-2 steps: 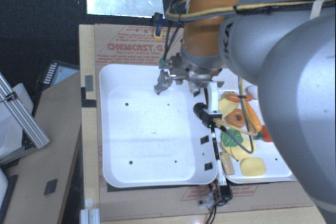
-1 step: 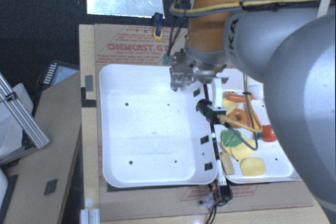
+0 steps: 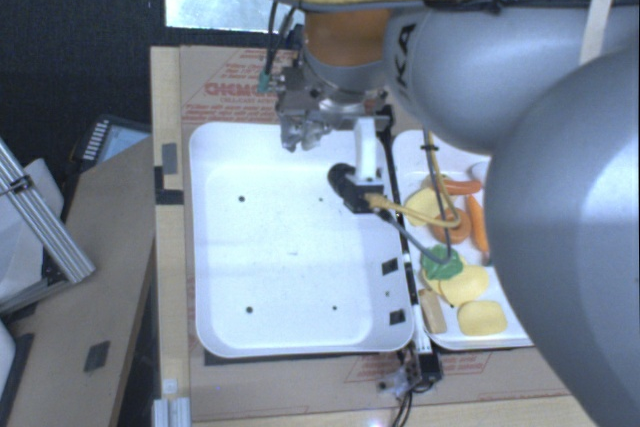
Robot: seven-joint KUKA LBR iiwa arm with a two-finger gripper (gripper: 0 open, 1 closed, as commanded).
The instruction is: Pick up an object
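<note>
nearest to me, at the front of the right bin, lie two pale yellow pieces that look like toy fruit, one just behind the other. beside them is a small green piece, and a little farther back a pale round thing with two orange carrot-like sticks next to it. any of these can be the object to pick up, and all are in the right bin, close together.

i judge them to be light and hollow plastic, stiff but smooth, so they can slip or roll away under a pinch. the yellow pieces at the front seem the easiest: take one across its narrow middle, from above. the orange sticks are thin (a grip across the short side is better, i think).

the left bin shows bare white floor with a few dark dots. at its far edge hangs the gripper, above the rim, well apart from the toys. whether it is open or closed i cannot tell, and i see nothing in it. a black and white tool hangs near the wall between the bins.
</note>
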